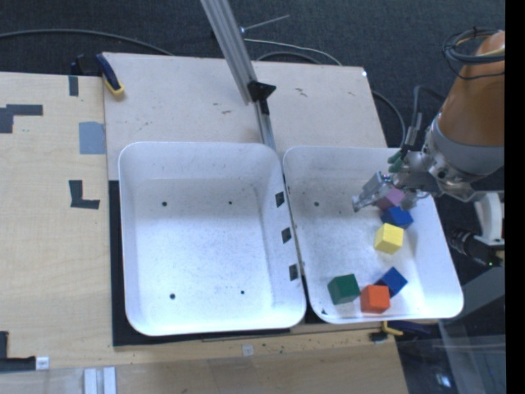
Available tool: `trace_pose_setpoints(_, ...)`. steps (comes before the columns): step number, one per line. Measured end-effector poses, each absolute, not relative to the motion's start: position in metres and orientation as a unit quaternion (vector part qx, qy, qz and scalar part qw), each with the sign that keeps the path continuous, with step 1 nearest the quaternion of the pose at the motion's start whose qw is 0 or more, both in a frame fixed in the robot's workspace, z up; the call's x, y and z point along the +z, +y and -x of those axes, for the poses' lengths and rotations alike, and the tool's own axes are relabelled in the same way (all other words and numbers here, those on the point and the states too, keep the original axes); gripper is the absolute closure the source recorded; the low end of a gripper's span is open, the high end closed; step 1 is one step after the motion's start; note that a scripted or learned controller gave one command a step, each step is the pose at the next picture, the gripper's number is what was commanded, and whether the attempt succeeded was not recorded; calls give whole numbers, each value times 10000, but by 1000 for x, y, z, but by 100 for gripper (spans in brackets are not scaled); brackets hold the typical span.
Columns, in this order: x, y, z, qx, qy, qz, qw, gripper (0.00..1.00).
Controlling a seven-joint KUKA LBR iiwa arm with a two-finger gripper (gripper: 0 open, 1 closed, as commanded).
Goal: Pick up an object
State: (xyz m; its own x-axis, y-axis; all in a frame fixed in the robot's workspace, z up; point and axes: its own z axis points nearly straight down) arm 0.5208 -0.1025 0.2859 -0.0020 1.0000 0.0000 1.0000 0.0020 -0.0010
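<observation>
You will find the gripper (379, 194) low in the right bin (328, 183), just beside a pink block (395, 196) and blue block (399, 216), with yellow block (389, 237) near; whether its grasp is closed cannot be told.

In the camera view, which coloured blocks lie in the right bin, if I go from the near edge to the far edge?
Orange block → green block → dark blue block → yellow block → second blue block → pink block, just beside the gripper.
</observation>
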Motion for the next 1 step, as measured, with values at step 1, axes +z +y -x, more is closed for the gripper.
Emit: trace_pose_setpoints(1,202,-168,-524,37,-7055,7087,28,0)
